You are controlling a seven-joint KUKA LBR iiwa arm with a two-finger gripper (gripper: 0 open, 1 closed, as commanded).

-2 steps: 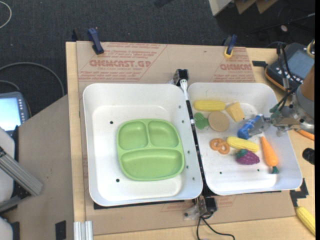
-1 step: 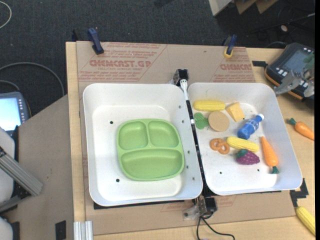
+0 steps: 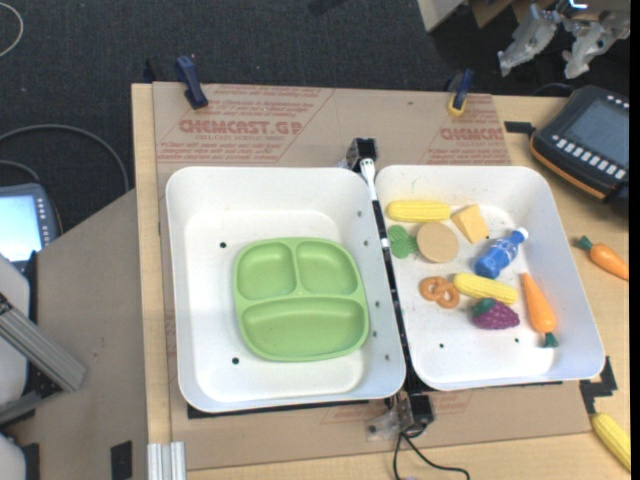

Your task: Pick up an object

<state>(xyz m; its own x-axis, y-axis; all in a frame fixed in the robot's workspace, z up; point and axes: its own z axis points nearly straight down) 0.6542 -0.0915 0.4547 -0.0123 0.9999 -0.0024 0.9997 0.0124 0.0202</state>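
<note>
The right bin (image 3: 560,353) holds several toy foods. A yellow corn cob (image 3: 418,210) lies at its far left, with a cheese wedge (image 3: 471,222) and a tan round biscuit (image 3: 437,241) beside it. A green piece (image 3: 400,241) sits by the bin's left wall. A blue bottle (image 3: 497,253), a pretzel (image 3: 438,291), a second corn cob (image 3: 485,288), purple grapes (image 3: 495,315) and an orange carrot (image 3: 539,305) fill the middle. The gripper (image 3: 560,33) hangs at the top right, well beyond the bench and far from the bins.
The left bin (image 3: 190,268) holds a green divided plate (image 3: 298,298). Outside the right bin lie a carrot (image 3: 608,258) and a corn cob (image 3: 612,436). A black handheld controller (image 3: 590,148) rests at the right. Blue clamps (image 3: 190,80) grip the board's far edge.
</note>
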